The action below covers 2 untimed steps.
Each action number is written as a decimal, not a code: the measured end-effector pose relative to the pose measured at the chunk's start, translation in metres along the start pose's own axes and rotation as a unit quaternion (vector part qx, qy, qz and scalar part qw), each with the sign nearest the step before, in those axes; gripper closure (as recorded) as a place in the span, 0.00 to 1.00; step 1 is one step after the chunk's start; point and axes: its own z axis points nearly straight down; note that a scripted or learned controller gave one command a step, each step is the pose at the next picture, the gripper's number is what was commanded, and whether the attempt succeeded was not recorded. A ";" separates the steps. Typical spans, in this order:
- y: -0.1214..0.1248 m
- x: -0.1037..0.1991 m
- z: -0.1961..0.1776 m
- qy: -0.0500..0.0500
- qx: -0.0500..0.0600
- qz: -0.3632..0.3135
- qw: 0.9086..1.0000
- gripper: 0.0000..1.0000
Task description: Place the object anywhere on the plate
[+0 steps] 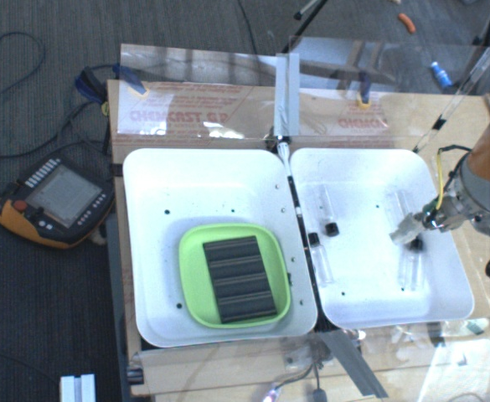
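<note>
Two white bins lie side by side under me, the left bin [144,191] and the right bin [353,166], and I count one green plate [191,249] in the left one. One dark ribbed block [239,279] lies flat on that plate, well inside its rim, so I judge the task's thing is already where it belongs. It looks stiff and fairly light, with grooves across its top that should keep it from slipping; I would take it across its two long sides, near the middle. One arm is mine, reaching in over the right bin, and my gripper [412,229] hangs low near that bin's right side, well apart from the plate. Whether it is spread or closed I cannot tell. Two small black bits [331,228] lie near the divider.
</note>
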 end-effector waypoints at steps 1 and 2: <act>0.000 0.000 0.000 0.000 0.000 0.000 1.000 0.00; 0.041 0.051 -0.043 -0.001 0.000 -0.081 0.997 0.00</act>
